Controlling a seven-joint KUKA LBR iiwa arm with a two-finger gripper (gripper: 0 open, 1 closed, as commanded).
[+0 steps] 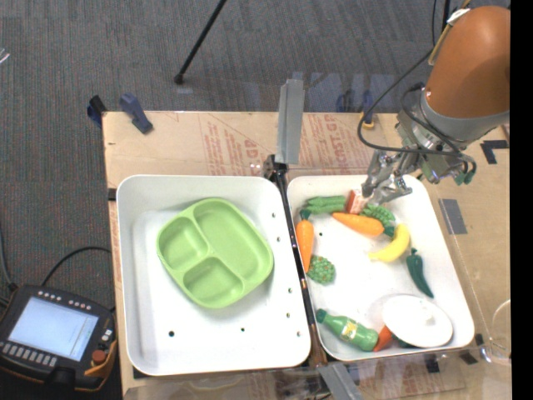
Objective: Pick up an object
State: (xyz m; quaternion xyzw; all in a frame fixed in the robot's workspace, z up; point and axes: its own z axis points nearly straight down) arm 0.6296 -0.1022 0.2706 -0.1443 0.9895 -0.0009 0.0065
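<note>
The surface carries two white bins, the left bin holding a green divided plate and the right bin crowded with toy food, while the arm reaches in from the right. Its end effector hangs over the right bin's far edge, just above an orange carrot and green vegetables, fingers seemingly parted with nothing clearly between them; smaller pieces lie nearby: a white lid, yellow banana, second carrot, green bottle and dark green pepper
</note>
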